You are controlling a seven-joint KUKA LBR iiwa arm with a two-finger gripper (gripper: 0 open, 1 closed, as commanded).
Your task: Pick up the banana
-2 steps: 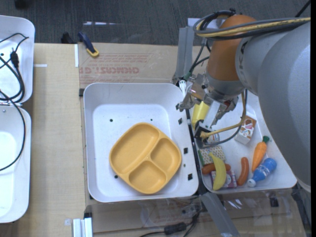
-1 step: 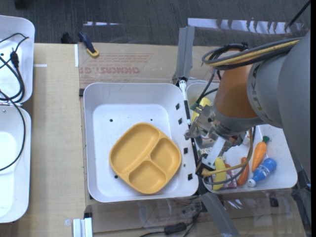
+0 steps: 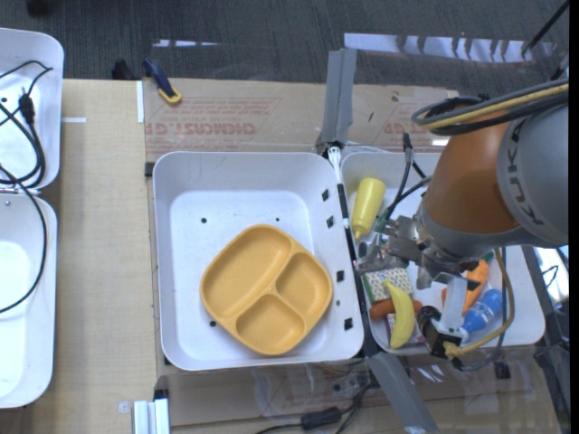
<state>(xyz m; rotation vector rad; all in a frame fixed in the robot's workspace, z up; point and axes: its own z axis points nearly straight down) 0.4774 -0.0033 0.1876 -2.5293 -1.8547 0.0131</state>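
Two-finger gripper [image 3: 423,268] low over the right shallow white bin [image 3: 525,328].
The curved yellow banana [image 3: 399,315] lies just beside it, towards the bin's near edge; whether the gripper is open or closed cannot be told.

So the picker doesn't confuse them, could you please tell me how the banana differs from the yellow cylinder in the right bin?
The banana is curved and tapers to a tip; the cylinder is straight and blunt. The banana lies at the near end of the right bin, crowded among other items; the cylinder lies toward the far end, by the left rim. Both are yellow and lie in the same bin.
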